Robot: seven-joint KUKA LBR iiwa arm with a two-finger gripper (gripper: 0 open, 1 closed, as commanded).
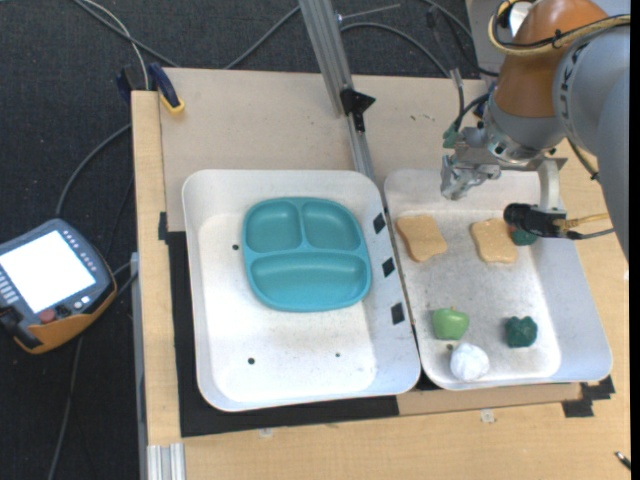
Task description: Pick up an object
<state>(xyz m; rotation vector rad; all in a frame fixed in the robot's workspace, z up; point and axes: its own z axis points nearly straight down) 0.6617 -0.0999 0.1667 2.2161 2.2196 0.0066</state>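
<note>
My gripper [459,186] hangs over the back edge of the right bin [573,298], fingers pointing down, with nothing seen between them. Two tan bread-like pieces lie in that bin: one [421,237] at the left, just below and left of the gripper, and one [494,241] to the right of it. Nearer the front lie a green apple-like object [450,322], a dark green object [519,332] and a white object [468,362].
The left bin [215,298] holds a teal divided plate [303,252]. A metal pole [330,58] rises behind the bins. A black fitting with a yellow cable [540,219] reaches over the right bin's far side. A tablet-like device [45,283] lies off the bench at the left.
</note>
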